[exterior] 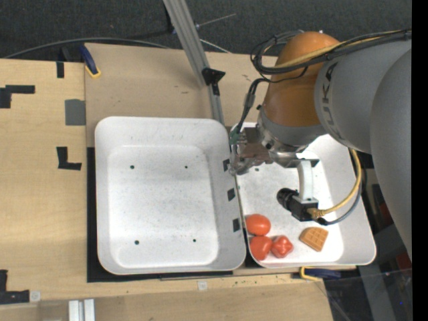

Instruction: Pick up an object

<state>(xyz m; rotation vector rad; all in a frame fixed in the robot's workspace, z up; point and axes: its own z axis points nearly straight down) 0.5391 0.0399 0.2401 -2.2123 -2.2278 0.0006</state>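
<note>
Pick not yet made: gripper (242,158) hangs at right bin's (354,249) far-left corner, grip state indiscernible; red pieces (266,236) and tan cracker (313,238) lie at that bin's near edge, ungrasped.

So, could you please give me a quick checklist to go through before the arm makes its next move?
1. Objects to pick are present: ok. Three red pieces and a tan cracker lie at the near end of the right bin.
2. Gripper over an object: not ok. It sits near the divide between the bins, away from the pieces.
3. Finger state: cannot tell.
4. Object held: cannot tell.
5. Cable away from the pieces: ok.
6. Left bin in place beside the right one: ok.
</note>
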